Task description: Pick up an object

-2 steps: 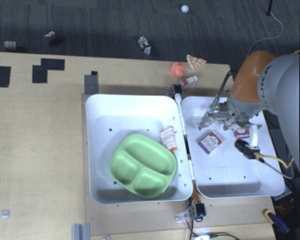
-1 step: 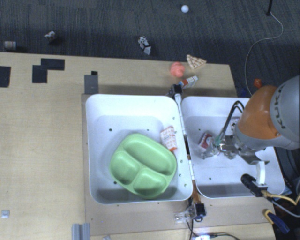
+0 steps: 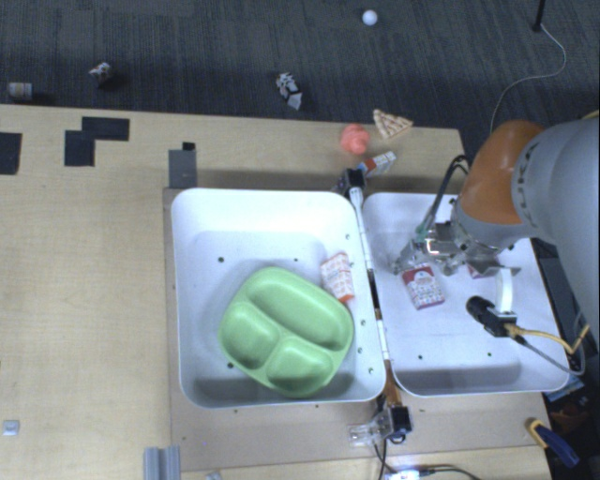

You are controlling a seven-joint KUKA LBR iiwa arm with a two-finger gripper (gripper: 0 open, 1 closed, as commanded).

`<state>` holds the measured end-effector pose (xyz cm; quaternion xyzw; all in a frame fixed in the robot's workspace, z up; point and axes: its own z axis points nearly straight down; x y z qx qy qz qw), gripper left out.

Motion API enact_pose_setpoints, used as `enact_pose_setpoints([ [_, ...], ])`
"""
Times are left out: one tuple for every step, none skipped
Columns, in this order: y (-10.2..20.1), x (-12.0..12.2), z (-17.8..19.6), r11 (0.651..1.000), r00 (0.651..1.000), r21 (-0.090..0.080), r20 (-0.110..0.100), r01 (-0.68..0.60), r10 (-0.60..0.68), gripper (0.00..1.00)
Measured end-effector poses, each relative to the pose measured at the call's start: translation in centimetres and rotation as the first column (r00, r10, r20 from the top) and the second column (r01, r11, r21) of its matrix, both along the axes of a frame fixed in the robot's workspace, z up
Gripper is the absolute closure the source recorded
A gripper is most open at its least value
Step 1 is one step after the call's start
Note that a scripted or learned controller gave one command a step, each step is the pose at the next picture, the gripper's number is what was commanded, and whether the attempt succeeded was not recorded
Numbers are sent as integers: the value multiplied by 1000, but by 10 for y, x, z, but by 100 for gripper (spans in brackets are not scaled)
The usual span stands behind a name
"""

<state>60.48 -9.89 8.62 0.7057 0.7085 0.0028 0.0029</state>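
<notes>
Arm (image 3: 553,178) over the right bin (image 3: 469,361); jaws (image 3: 433,251) low above a red-and-white packet (image 3: 424,287), their opening unclear. Left bin (image 3: 202,281): green tray (image 3: 286,330), possibly a second packet (image 3: 337,276) beside it.

Beyond the bins, up and left of the jaws, a pink ball (image 3: 354,139) lies near a pizza-slice toy (image 3: 392,123), a small white ball (image 3: 369,17) rests farther off on the carpet (image 3: 206,47), and black patches (image 3: 98,137) mark the bench far left.
</notes>
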Motion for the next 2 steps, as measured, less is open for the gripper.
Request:
enact_pose_setpoints([
  [0,2,12,1000,1000,-1,6,-2,2,100],
  [42,-46,99,1000,1000,1,-3,-1,1,100],
])
